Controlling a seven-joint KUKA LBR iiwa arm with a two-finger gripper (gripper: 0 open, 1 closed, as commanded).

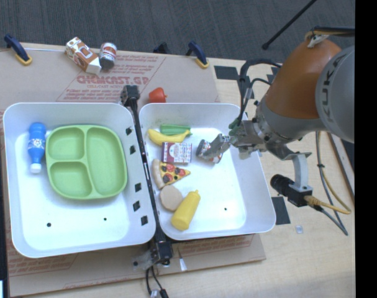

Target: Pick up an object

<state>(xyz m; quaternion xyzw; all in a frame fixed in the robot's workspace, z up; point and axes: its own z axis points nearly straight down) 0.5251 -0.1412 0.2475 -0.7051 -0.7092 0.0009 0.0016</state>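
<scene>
Gripper [211, 150] in right bin [250, 191], far-centre part, w/ arm [300, 98] reaching in from the right. Finger state: can't tell, metal bits blur together; nothing clearly between them. Just left of gripper: small red box [177, 153], close but contact unclear. Far side of box: banana [168, 136] w/ a green item [175, 129] touching it. Near side of box: pizza slice [172, 174], then round tan piece [171, 197] and yellow bottle [186, 210], the two touching, nearer-left. Right half of that bin's floor bare. Left bin [27, 222]: green divided plate [86, 161], blue bottle [36, 146] just left of it. Beyond bins on cardboard [113, 79]: red piece [157, 95], small can [107, 54], carton [81, 53].
</scene>
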